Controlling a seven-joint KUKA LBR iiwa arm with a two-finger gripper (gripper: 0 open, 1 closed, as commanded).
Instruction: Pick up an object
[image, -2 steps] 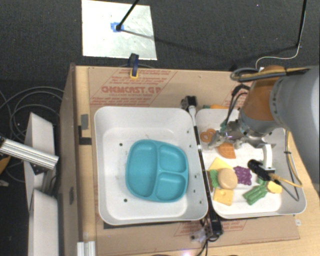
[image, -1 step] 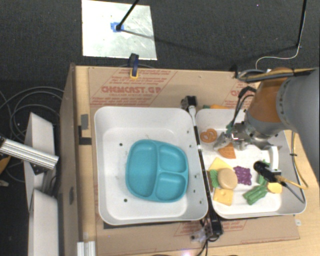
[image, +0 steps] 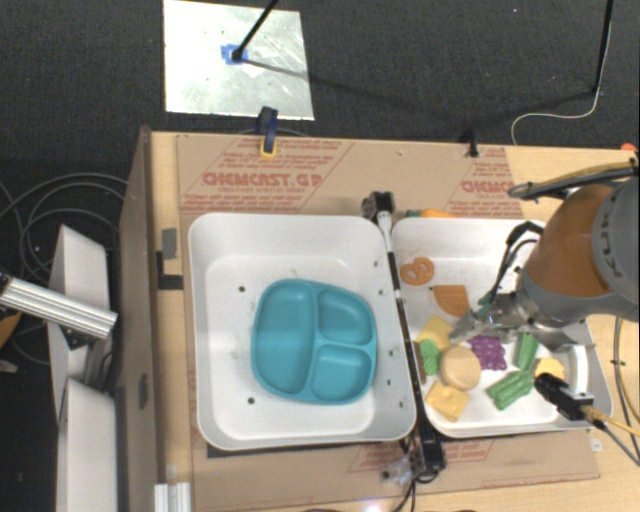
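Note:
Several toy foods lie in the right white bin: a brown pretzel, an orange wedge, a yellow piece, purple grapes, a beige round piece, a yellow block and green pieces. The grey and orange arm reaches in from the right, low over this bin. My gripper sits just above the grapes, right of the orange wedge. Nothing visibly hangs from it.
The left white bin holds a blue divided plate. A metal divider runs between the two bins. A small orange object rests at the right bin's far rim. Cables trail on the dark floor at the left.

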